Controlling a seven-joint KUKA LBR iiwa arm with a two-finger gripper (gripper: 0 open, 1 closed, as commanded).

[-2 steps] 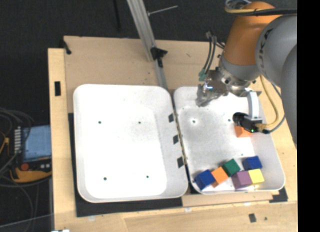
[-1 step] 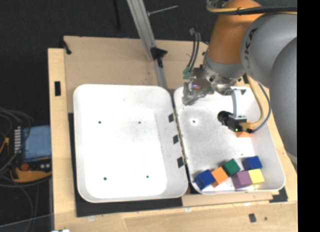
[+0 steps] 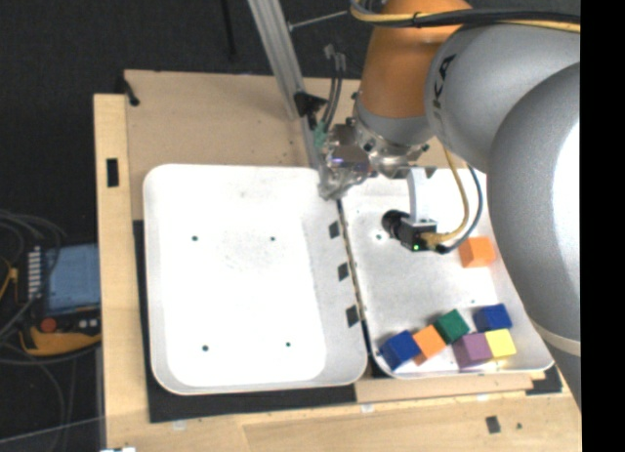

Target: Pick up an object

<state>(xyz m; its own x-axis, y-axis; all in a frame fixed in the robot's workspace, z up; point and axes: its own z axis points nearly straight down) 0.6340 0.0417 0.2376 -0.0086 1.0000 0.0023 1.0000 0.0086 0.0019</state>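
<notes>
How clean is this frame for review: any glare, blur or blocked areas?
Camera view: lighting is even and soft, shadows faint; the left bin is bright, near washed out, with little surface detail. The arm looms large and slightly soft, covering the right bin's far right part. The blocks, such as the orange block and blue block, read sharp in colour. The gripper is small and murky.

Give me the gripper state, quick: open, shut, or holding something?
Gripper: cannot be told; it sits at the far end of the divider between the bins, with nothing seen in its grasp.
</notes>
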